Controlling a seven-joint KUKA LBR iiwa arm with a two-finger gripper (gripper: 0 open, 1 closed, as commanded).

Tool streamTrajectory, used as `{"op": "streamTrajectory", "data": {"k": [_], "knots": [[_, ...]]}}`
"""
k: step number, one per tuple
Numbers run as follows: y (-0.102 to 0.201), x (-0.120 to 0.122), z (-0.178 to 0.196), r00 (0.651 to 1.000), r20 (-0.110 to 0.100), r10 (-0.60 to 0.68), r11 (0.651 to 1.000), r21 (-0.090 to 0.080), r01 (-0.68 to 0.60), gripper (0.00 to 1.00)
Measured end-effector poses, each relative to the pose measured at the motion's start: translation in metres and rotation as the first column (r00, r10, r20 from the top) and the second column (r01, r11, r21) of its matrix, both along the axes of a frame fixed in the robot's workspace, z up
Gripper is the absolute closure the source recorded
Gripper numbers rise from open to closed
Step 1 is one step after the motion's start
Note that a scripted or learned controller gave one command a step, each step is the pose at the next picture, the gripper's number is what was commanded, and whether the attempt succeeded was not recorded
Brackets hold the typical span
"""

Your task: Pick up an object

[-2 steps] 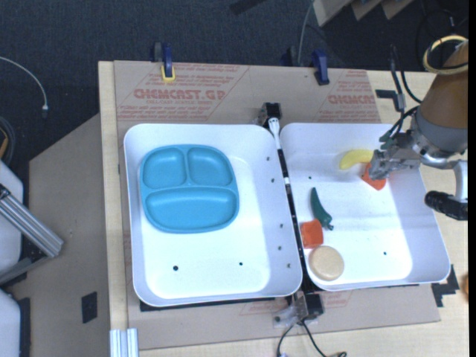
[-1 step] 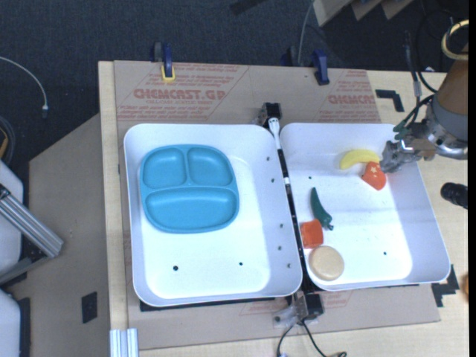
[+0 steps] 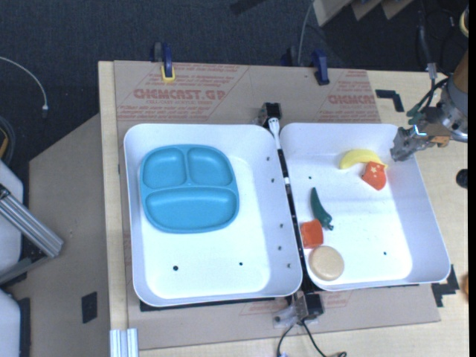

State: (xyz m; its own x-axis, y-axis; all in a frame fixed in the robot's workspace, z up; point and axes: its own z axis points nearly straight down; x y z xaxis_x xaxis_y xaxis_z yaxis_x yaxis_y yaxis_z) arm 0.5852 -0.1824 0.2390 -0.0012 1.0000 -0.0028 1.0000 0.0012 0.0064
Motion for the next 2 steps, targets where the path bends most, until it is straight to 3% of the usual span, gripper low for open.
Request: {"op": "streamTrajectory", "data": {"k": [2], "knots": [[0.101,-0.018,0.001,1.000,-0.007,0.004,1.000,0.004,-0.004,1.00]]}}
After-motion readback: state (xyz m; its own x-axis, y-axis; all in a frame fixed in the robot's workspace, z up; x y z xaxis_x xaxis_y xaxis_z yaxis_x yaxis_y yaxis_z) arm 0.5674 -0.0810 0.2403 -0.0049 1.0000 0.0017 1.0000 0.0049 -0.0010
